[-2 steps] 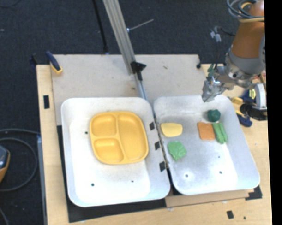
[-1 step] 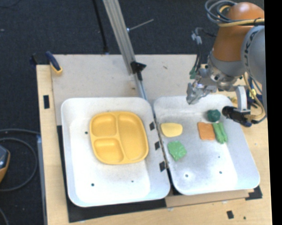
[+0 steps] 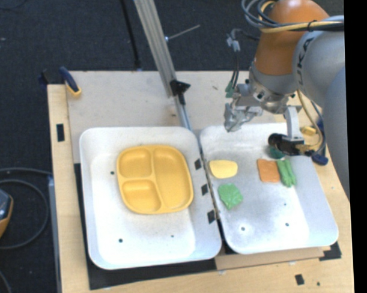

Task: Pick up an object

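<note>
Tray (image 3: 154, 178) in left bin (image 3: 102, 236)

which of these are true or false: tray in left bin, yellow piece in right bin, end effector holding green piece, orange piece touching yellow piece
The yellow divided tray lies in the left bin: true.
The pale yellow piece lies in the right bin: true.
The end effector holds the green piece: false; that piece lies on the bin floor, apart from it.
The orange piece touches the yellow piece: false; bare bin floor separates them.
</note>
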`<state>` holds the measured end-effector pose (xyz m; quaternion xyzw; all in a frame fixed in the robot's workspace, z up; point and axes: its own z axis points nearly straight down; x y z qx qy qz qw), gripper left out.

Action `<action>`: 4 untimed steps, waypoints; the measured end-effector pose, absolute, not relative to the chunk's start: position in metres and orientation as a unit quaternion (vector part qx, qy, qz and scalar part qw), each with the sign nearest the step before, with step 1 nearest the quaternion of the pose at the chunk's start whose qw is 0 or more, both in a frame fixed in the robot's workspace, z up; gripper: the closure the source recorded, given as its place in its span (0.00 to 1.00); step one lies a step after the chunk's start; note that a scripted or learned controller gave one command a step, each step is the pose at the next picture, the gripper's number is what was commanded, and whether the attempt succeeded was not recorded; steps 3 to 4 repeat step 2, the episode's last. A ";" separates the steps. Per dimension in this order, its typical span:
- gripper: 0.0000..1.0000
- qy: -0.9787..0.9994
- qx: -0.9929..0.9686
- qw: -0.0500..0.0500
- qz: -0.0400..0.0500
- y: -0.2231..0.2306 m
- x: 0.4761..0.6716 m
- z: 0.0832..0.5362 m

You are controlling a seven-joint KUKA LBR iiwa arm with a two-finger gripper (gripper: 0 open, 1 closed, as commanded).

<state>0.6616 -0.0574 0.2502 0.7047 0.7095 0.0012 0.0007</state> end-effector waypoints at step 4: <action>1.00 0.710 0.705 -0.001 0.000 0.051 0.663 0.246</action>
